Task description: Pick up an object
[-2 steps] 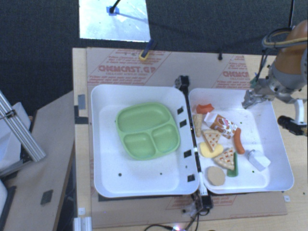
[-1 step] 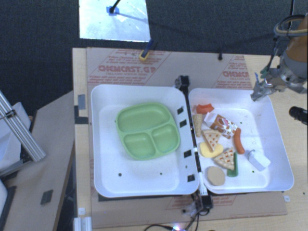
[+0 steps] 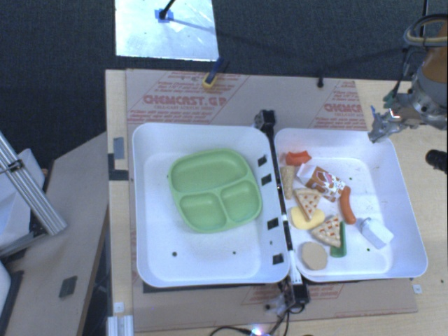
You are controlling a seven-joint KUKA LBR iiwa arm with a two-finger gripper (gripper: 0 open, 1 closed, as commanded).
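Objects to pick: a cluster of toy food pieces lies in the right bin (image 3: 402, 208), none lifted.
Red piece (image 3: 297, 157): flat, at the cluster's upper left, close to the divider between the bins.
Printed packet (image 3: 325, 182): red and white with a patterned face, tilted, just right of centre in the cluster.
Sausage (image 3: 347, 204): orange-red, slender, lying lengthwise beside the packet's lower right.
Pizza wedges: one triangle (image 3: 306, 201) under the packet, a second (image 3: 329, 231) lower down, both tan with red dots.
Yellow piece (image 3: 304, 220): rounded, touching the upper wedge.
Green stick (image 3: 339, 243): narrow, alongside the lower wedge.
Tan disc (image 3: 314, 255): round, nearest the bin's front edge.
White block (image 3: 374, 233): pale, tilted, apart from the cluster at the right.
Left bin (image 3: 150, 208): holds a green tray (image 3: 214, 190) with three compartments, set slightly askew.
Arm: grey, entering from the upper right, with the orange band (image 3: 427, 39) above the wrist.
Pincer (image 3: 381, 128): poised over the right bin's far right corner, at its rim, well apart from the food pieces.
Pincer state: cannot be told; the tip is small and blurred.
Counter (image 3: 182, 93): pale wood under a printed cardboard sheet.
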